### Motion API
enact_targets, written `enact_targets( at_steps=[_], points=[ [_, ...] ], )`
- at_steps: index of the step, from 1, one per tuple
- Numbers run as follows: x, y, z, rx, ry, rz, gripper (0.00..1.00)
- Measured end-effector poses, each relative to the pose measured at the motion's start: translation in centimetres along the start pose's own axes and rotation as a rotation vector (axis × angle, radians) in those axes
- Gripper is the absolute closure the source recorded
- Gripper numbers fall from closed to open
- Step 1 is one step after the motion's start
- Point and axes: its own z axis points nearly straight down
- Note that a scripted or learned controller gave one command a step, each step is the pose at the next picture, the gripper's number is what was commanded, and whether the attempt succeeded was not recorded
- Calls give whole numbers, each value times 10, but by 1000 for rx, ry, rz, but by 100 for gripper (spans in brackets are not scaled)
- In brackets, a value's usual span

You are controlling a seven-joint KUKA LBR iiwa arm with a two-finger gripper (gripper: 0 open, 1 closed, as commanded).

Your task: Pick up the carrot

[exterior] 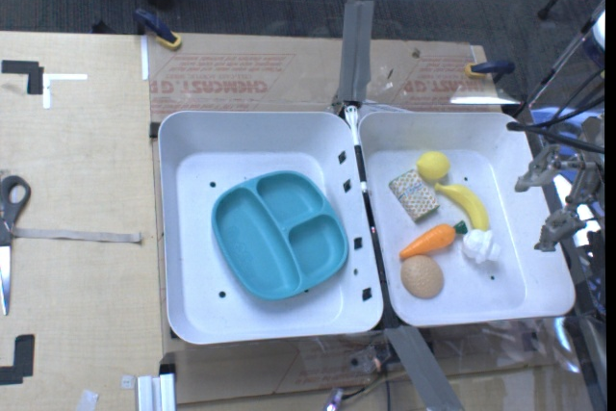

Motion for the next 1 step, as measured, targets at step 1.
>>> enact_targets(
  at_steps=[1],
  points=[
    [11,52,93,0,1,265,0]
  ],
)
